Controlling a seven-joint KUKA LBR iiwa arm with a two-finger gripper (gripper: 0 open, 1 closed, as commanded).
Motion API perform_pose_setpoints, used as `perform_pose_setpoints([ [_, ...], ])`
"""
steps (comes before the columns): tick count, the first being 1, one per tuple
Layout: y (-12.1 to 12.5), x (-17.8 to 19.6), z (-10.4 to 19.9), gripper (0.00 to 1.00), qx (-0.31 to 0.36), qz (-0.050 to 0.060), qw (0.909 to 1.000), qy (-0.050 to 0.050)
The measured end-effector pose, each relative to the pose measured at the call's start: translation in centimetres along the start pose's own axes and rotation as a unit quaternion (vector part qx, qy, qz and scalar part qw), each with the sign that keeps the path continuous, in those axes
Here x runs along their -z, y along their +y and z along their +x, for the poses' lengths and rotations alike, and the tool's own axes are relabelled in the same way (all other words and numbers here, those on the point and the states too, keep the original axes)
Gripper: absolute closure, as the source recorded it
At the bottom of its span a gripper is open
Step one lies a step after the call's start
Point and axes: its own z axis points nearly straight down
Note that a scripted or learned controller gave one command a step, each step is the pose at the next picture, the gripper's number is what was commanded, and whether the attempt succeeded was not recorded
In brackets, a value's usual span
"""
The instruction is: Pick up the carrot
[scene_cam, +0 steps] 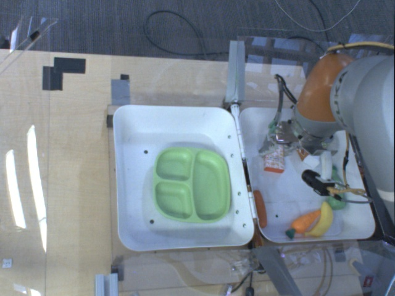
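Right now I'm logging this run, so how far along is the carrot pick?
Nothing looks done yet: the carrot lies in the right bin, near its front edge, touching the banana. In hand: the arm reaches over the same bin, its tool near the back, above a small red and white packet, with nothing seen in it. Left: move to the carrot, grip it and lift.

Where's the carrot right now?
The carrot lies near the front edge of the right bin, touching the banana on its right, with the hot dog to its left.
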Motion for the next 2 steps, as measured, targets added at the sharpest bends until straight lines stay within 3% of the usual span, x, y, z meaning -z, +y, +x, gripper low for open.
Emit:
perform_pose_setpoints([
  [1, -0.7, 0.0, -2.0, 1.0, 0.081, -0.001, 0.9967, -0.001],
  [2, -2.4, 0.0, -3.6, 1.0, -0.04, -0.001, 0.9992, 0.0],
])
